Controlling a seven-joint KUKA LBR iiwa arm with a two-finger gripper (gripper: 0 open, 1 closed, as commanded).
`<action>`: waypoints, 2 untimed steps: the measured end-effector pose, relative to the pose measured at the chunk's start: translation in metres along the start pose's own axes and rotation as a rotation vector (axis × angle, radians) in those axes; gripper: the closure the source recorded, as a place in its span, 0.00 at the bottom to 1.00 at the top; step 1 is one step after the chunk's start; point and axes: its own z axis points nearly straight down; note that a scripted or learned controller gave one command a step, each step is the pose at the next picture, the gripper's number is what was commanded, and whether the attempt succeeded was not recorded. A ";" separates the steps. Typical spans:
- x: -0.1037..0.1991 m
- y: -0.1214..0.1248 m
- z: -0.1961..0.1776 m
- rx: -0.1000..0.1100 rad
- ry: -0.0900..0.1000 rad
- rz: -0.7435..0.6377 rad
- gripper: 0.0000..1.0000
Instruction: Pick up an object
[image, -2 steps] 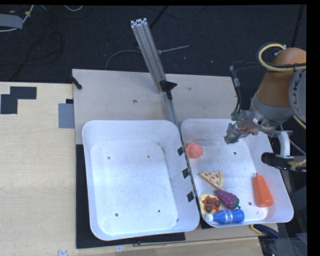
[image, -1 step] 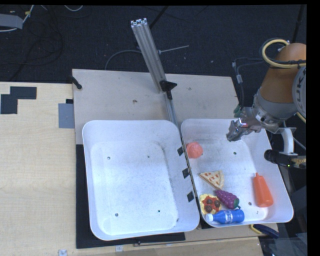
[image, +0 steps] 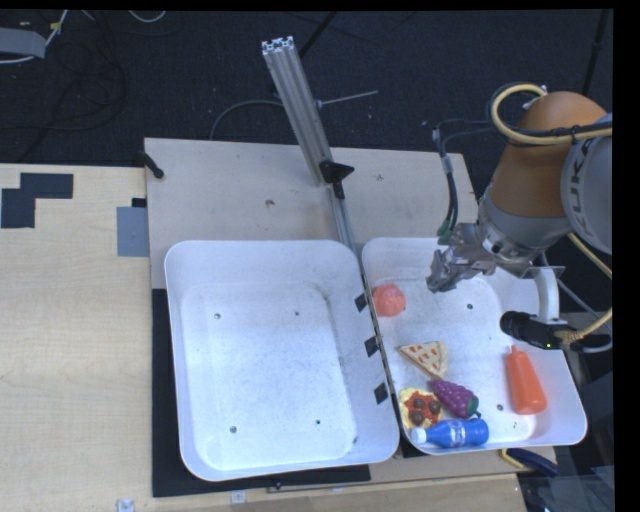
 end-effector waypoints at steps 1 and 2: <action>0.040 -0.012 -0.002 0.001 0.001 0.001 1.00; 0.088 -0.031 0.005 0.002 0.001 0.000 1.00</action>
